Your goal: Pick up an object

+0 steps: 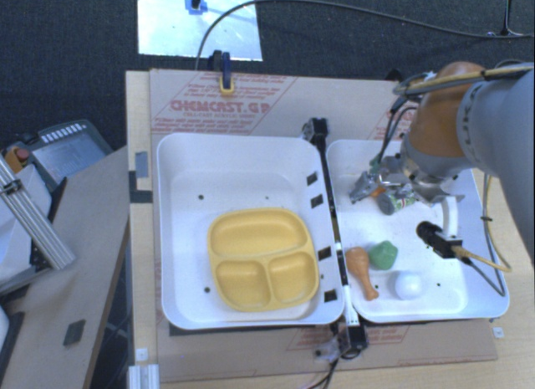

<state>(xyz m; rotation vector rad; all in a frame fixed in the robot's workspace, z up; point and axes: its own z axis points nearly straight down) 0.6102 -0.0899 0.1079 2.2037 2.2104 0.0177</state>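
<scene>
My gripper (378, 188) hangs low over the upper middle of the right bin (476, 295), with the grey arm and its orange band reaching in from the right. A small grey and green thing (398, 202) sits right against the gripper's lower side; whether it is gripped I cannot tell. Below the gripper lie a green lump (384, 254), an orange drumstick-shaped toy (361, 271) and a white ball (408, 284), all apart from the gripper.
A yellow three-compartment tray (261, 258) lies in the left bin (180, 178). A black clip-lined divider (328, 203) separates the bins. A bench corner with a grey device (67, 149) stands at the left.
</scene>
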